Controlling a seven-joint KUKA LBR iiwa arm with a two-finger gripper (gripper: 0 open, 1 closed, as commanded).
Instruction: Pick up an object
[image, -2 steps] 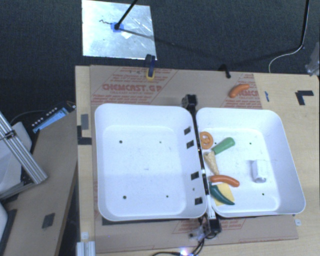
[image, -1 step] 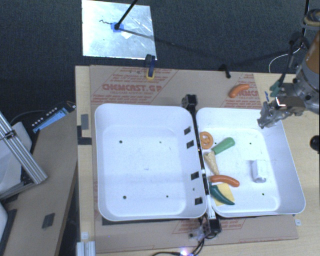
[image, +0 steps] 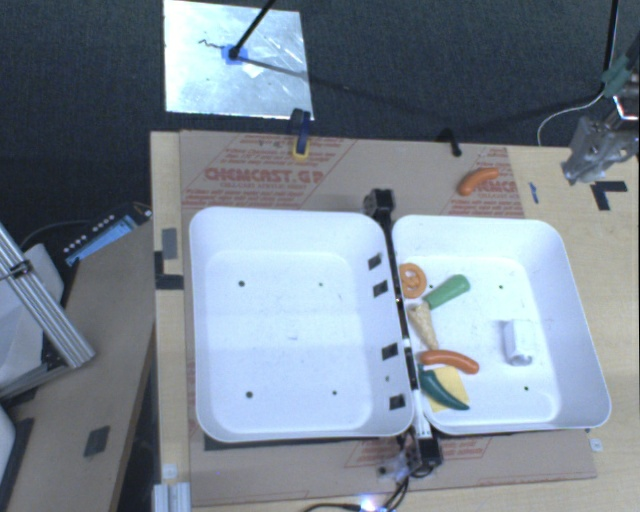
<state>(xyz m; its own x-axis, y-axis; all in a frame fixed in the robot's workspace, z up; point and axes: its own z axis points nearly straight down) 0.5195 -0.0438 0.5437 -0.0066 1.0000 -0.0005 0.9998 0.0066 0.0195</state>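
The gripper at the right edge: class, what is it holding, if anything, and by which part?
Nothing is seen in the gripper. It hangs beyond the right bin, apart from the toys lying there. Its finger state cannot be told.

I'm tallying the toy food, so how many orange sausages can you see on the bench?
2. One sausage lies in the right bin, near its left wall among other items. The other sausage lies outside the bins, on the board behind the right bin.

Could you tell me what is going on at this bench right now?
The arm's gripper hangs off at the upper right, away from both bins and holding nothing. The right bin contains a white cylinder, a green piece, an orange ring and an orange sausage. Another orange sausage lies on the board behind.
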